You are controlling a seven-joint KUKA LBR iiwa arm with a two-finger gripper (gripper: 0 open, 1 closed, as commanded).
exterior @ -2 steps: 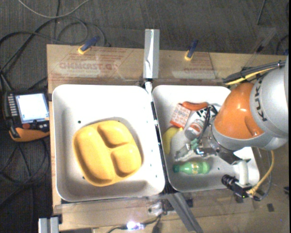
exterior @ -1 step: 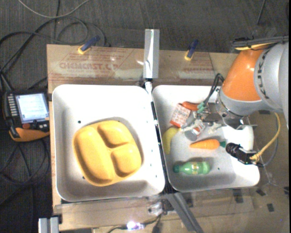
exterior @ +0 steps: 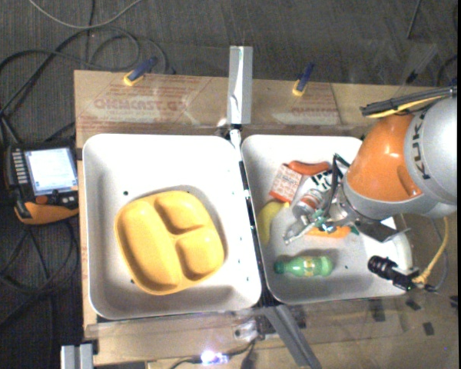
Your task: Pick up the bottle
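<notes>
We find the end effector [exterior: 303, 225] low over the right bin [exterior: 255, 175], its metal fingers reaching toward the left from under the orange band [exterior: 384, 167] of the arm [exterior: 438, 160]. We cannot tell whether the fingers are spread or pressed together; the metal parts blur into the clutter beneath them, and we see no object clearly caught between them.

Directly about the end effector lies a small heap of items. An orange and white packet [exterior: 286, 181] sits just above it toward the back of the bin, with a black-and-white printed item [exterior: 320, 178] beside that. A pale yellow object [exterior: 270, 217] lies just to the left of the fingers, near the wall between the bins. A thin orange piece [exterior: 334, 234] shows just to the right of the fingertips.

The bottle [exterior: 303, 266], green with a yellow label, lies on its side on the bin floor in front of the end effector, near the front wall. It is apart from the fingers and not held.

The left bin [exterior: 100, 160] carries a yellow compartment tray [exterior: 171, 241], well apart from the arm. Both bins rest on the counter [exterior: 161, 102], which bears two blue and yellow clamps [exterior: 140, 70] along its back edge. A handheld screen unit [exterior: 46, 174] lies on the floor to the left.
</notes>
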